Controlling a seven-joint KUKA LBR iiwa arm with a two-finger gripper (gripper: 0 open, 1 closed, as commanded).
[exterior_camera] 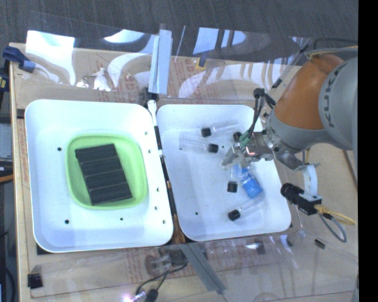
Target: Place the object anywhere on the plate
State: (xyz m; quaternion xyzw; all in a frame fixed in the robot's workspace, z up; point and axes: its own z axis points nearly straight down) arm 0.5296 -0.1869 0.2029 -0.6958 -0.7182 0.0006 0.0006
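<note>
Tubes, clear with black caps, lie scattered in the right bin; which one counts as the object I cannot tell; one tube lies beyond the fingers toward the bin's far wall, its long axis crosswise, cap pointing left; another tube lies below the fingers, slanted, cap at its lower-left end; a blue item sits just beneath the gripper; whether its fingers are parted or grasp anything I cannot tell; the green plate with a dark slab sits in the left bin, well apart.
</note>
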